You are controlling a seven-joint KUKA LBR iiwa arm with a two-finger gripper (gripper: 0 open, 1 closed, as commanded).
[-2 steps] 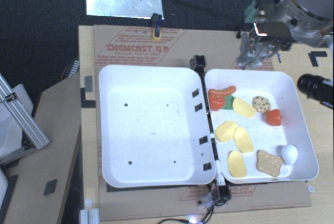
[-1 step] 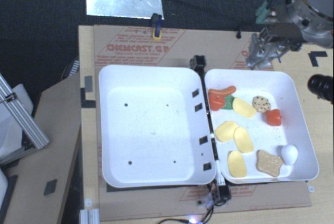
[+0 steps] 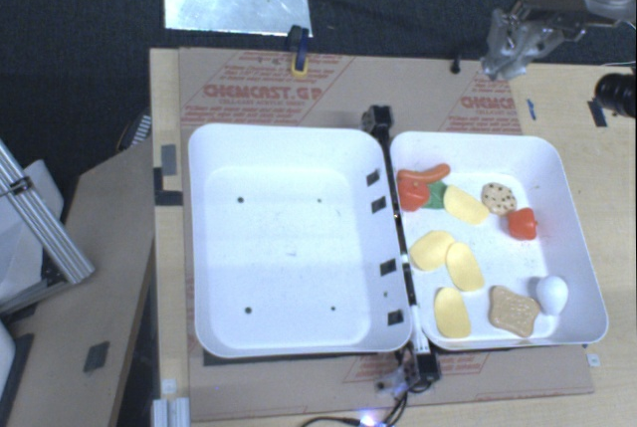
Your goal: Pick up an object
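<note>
Table bears two white bins; tool (image 3: 508,52) hangs high beyond the right bin (image 3: 572,206), grip state cannot be told, with toy foods (image 3: 448,261) lying below and nearer the camera, none picked yet.

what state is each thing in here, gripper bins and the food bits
gripper: raised beyond the bins' far edge, holding nothing
left bin: no items on its floor
right bin: holds all the items
egg: lying by the near right corner
toast: flat, beside the egg
cookie: flat, loose
</note>
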